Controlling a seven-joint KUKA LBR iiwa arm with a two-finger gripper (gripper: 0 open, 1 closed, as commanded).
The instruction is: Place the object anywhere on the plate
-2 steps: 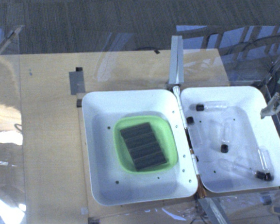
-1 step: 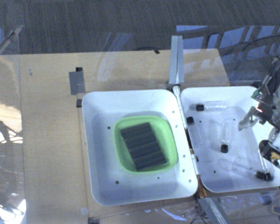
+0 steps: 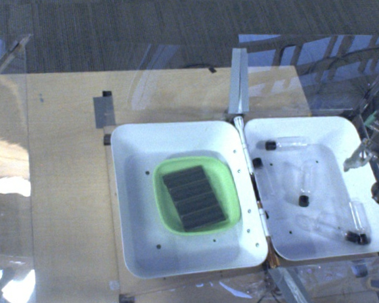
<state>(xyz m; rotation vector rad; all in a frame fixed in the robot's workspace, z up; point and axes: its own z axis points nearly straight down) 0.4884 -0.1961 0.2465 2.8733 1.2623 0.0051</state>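
A dark ribbed block (image 3: 193,197) lies flat on the green plate (image 3: 164,206) in the left bin (image 3: 131,205). At the right edge, by the right bin (image 3: 332,128) of clear vials (image 3: 357,218), sits the gripper (image 3: 374,148); I cannot tell its state.

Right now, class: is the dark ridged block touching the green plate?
Touching. The camera view shows the dark ridged block lying flat inside the green plate, resting on its floor, green rim visible all round.
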